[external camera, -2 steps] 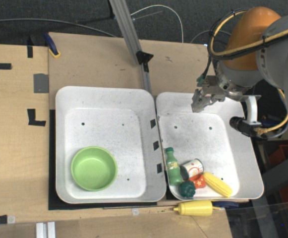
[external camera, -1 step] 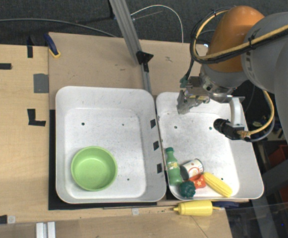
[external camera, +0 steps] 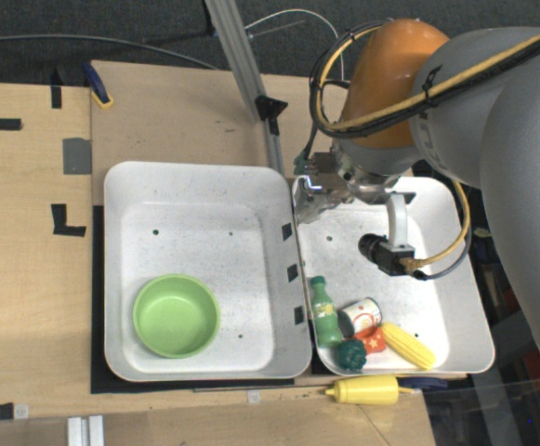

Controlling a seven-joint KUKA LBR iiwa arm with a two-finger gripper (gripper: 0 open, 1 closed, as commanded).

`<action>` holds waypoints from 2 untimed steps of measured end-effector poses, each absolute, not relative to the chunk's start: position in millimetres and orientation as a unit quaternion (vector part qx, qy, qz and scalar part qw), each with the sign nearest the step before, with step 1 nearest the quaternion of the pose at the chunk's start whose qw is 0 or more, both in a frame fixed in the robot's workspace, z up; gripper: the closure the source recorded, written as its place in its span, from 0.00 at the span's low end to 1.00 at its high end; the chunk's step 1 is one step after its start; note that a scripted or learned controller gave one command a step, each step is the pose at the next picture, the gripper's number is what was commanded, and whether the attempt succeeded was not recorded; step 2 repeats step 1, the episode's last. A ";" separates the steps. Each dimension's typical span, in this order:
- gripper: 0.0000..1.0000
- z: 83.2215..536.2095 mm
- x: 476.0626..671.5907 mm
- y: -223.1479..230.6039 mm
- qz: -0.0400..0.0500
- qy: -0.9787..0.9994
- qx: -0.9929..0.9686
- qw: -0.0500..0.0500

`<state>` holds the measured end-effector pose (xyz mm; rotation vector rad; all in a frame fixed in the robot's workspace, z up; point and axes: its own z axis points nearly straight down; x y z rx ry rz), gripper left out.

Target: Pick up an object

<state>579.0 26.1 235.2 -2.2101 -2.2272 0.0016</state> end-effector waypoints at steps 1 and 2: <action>1.00 219.8 566.6 76.8 0.001 -0.709 -0.705 0.002; 1.00 219.8 566.6 76.8 0.001 -0.709 -0.705 0.002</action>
